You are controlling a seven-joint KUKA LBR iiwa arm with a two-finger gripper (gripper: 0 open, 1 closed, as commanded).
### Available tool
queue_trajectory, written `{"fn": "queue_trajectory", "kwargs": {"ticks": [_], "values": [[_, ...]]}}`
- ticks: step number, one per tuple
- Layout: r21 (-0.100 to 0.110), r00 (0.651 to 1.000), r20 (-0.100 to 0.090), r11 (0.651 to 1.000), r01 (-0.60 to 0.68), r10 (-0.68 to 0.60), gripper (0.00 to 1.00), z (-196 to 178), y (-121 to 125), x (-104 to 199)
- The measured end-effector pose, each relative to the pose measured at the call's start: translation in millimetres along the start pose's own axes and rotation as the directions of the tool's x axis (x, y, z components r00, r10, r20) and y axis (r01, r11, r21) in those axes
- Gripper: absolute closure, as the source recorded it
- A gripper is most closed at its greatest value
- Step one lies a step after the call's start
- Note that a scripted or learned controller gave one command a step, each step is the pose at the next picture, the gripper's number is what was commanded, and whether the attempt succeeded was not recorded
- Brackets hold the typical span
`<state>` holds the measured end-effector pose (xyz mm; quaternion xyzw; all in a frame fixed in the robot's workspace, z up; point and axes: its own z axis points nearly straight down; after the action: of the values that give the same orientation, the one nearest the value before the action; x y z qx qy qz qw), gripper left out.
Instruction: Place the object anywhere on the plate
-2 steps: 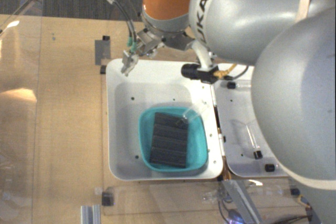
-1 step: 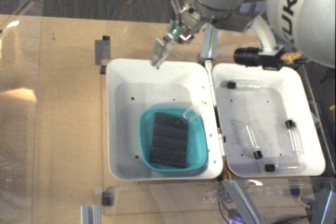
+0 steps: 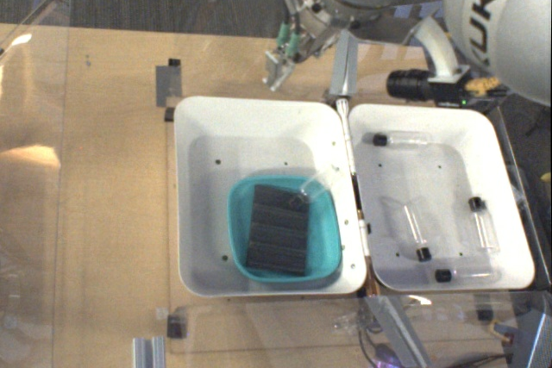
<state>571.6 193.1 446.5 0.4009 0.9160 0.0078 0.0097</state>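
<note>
A ridged dark block [image 3: 278, 230] and clear tube [image 3: 312, 183] were held by the teal plate [image 3: 325, 224]; the gripper's [image 3: 278, 69] opening could not be told.

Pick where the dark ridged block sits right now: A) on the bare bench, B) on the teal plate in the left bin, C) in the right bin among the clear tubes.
B: the dark ridged block lies flat on the teal plate inside the left bin.
</note>
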Motion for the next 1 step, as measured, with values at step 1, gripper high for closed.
{"fn": "queue_trajectory", "kwargs": {"ticks": [1], "values": [[0.016,0.998,-0.012,0.998,0.068,-0.068,1.0,133.5,-30.2,74.0]]}}
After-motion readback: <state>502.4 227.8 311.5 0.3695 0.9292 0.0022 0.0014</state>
